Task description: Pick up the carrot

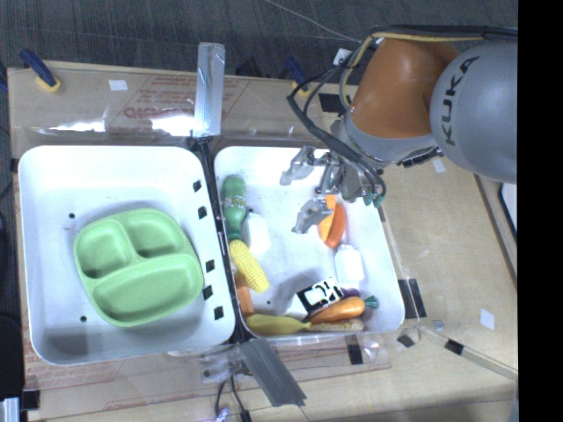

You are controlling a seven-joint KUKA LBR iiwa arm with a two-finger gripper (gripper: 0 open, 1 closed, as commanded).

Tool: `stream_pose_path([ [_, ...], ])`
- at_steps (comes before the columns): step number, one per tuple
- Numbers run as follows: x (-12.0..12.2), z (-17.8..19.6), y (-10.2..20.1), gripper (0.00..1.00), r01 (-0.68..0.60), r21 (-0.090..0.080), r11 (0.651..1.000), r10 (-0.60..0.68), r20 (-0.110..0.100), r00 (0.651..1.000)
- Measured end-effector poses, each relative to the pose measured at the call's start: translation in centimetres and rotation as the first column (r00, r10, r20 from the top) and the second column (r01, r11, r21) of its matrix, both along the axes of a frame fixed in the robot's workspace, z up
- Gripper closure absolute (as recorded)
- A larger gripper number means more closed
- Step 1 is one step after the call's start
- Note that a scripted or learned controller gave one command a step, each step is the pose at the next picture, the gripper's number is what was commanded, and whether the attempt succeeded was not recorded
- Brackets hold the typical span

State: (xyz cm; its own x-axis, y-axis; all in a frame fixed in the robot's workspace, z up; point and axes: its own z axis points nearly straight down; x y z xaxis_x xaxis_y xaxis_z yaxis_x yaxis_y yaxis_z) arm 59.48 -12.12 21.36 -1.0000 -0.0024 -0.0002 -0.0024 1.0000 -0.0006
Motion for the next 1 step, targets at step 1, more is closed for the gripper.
stream_pose_path([
  [1,3.89,-6.58,-7.35,0.00,-0.053,0.001,0.999,0.053,-0.005,0.999],
])
